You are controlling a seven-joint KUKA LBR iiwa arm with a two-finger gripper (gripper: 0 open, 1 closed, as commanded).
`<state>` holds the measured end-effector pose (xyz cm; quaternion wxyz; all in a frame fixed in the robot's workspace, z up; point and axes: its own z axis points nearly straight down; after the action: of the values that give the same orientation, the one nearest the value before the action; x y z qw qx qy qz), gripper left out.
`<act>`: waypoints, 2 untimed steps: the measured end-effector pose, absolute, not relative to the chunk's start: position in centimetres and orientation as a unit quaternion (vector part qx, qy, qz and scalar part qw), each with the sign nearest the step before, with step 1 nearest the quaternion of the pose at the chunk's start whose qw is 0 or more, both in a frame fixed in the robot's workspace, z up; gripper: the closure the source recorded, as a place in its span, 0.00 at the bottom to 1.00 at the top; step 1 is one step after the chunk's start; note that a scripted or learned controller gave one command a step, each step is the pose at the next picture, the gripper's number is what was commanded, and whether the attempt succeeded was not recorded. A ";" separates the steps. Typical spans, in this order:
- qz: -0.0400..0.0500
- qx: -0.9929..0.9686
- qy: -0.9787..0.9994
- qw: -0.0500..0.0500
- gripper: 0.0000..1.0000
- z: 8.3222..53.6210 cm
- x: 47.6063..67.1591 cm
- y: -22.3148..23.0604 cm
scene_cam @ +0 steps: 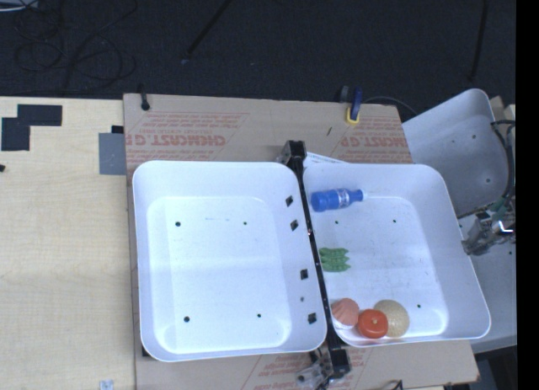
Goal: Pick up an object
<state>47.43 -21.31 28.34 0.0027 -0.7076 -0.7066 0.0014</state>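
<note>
1. Heads up on where your stuff is: everything pickable sits in the right bin (421,182). The left bin (168,178) just shows its bare white floor with a few dark dots, so you've got no reason to send the arm over there.

2. The blue bottle (336,200) is lying on its side near the far-left corner of the right bin, close to the divider (307,237) between the two bins. Since it's lying down and round, my guess is it'll roll if you nudge it off-centre.

3. The small green thing (334,259) is lying flat roughly mid-bin, also toward the divider side and on its own. Can't tell what it is, too small.

4. Down in the near-left corner you've got three things huddled up: a pinkish piece (344,309), a red round one (372,323) and a tan round one (392,316). The red one touches or overlaps both neighbours. They look bunched in the corner, which makes a clean grab harder.

5. The tool: there's some arm hardware (484,232) at the right edge, outside the bin wall. I can't tell what state the gripper is in, and nothing is visibly held.

6. My read: the pick hasn't started yet. If it's your call, I'd go for the bottle or the green thing, since they're isolated. The wall and divider could crowd the corner pile.
</note>
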 end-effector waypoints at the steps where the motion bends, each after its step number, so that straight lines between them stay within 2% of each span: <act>1: 0.001 -0.707 -0.707 0.002 1.00 29.4 47.6 -21.4; 2: 0.001 -0.708 -0.707 0.003 1.00 30.3 47.6 -21.4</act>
<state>47.56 -21.44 30.33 0.0028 -0.7076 -0.7066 0.0013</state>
